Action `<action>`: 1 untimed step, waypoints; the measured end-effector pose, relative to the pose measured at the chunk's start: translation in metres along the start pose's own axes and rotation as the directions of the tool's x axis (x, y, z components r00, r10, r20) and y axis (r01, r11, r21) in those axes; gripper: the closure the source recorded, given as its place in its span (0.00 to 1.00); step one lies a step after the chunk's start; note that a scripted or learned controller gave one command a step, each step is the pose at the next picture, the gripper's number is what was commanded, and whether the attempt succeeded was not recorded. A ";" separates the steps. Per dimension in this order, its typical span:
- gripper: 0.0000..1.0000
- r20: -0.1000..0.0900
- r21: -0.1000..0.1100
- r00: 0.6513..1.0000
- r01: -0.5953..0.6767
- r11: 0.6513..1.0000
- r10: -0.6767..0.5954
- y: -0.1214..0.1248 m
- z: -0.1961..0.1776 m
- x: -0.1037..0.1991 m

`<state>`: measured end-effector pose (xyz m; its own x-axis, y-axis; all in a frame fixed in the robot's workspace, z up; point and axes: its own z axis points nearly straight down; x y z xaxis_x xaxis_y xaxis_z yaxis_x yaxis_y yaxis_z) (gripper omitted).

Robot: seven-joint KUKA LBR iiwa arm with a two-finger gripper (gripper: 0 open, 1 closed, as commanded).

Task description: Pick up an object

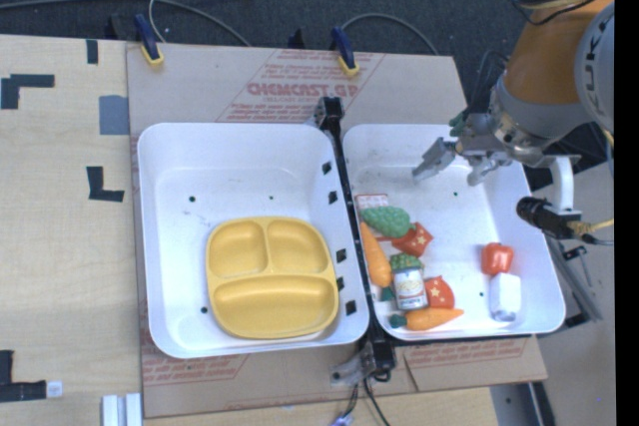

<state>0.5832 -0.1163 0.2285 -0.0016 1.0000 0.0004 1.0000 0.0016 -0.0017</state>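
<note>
Arm (559, 55) comes in from 3 o'clock, orange band up at the top right. Gripper (460, 163) sits over the upper part of the right bin (519, 214), fingers (435, 158) spread apart, released, nothing between them. It's above bare white floor, well apart from the toys.

Right bin contents, clustered toward its 7 o'clock side against the divider:
- green veg (385, 218) at the top of the cluster
- red pepper-like piece (413, 239) just at its 4 o'clock, touching or nearly
- long carrot (375, 258) along the divider, just at 7 o'clock of the green one
- small can (408, 282) with a green lid, lying against the carrot's lower end
- red piece (439, 293) at 3 o'clock of the can
- second carrot (434, 318) across the bin's bottom edge, below the can

Two more sit apart, near the bin's 4 o'clock corner: red piece (497, 258), and a white bottle-like thing (506, 296) just below it, touching or nearly.

Left bin (160, 214) holds a yellow tray (272, 276), three compartments, at its 6 o'clock half.

Both bins rest on cardboard (300, 90), clamped at 12 o'clock by two blue clamps (149, 37).
</note>
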 end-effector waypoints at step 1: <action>0.00 0.000 -0.001 1.000 -0.001 1.000 0.001 -0.021 0.117 -0.004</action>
<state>0.5621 -0.1201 0.1113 -0.0008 1.0000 0.0005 1.0000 0.0008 -0.0004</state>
